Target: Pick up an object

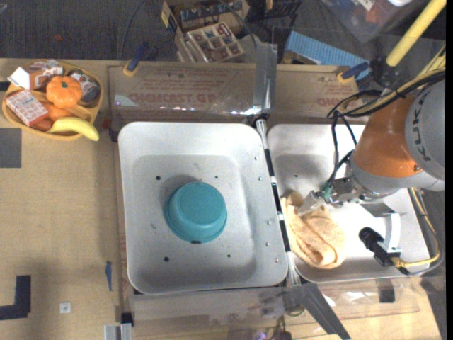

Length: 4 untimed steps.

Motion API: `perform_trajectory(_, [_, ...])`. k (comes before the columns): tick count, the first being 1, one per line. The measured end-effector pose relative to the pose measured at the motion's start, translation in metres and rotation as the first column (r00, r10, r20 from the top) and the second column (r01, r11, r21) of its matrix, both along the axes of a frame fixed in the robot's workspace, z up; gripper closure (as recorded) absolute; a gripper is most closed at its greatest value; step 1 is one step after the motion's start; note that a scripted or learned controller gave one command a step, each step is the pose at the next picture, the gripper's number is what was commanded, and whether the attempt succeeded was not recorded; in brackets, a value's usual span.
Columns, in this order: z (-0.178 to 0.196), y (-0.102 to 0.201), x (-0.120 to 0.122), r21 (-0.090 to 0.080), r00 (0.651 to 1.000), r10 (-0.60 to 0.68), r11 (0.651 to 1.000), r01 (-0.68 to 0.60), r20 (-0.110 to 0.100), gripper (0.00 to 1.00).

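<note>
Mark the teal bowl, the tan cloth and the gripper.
teal bowl (197,212), camera view, middle of its upturned base
tan cloth (318,238), camera view, middle fold
gripper (311,201), camera view, fingertips

Left bin (141,154): bowl (197,212) centred, margins free; right bin (297,144): cloth (317,236).

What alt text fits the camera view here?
The grey-and-orange arm reaches into the right bin, its hand at a crumpled yellow cloth. A teal bowl sits upside down in the left bin.
</note>
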<state>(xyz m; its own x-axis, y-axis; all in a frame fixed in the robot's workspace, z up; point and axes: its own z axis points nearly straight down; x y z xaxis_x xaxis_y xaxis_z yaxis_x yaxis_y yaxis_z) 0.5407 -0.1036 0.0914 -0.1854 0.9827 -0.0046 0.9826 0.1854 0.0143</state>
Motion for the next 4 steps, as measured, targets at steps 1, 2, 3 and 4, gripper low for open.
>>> perform_trajectory(1, [0.000, -0.016, 0.006, -0.001, 0.992, 0.125, 0.992, -0.125, 0.001, 0.00])
perform_trajectory(2, [0.000, -0.013, 0.009, -0.005, 0.984, 0.179, 0.984, -0.179, 0.001, 0.00])
perform_trajectory(3, [0.011, -0.012, 0.010, -0.003, 0.984, 0.179, 0.984, -0.179, 0.004, 1.00])
perform_trajectory(4, [0.011, -0.012, 0.010, -0.003, 0.984, 0.179, 0.984, -0.179, 0.004, 0.00])
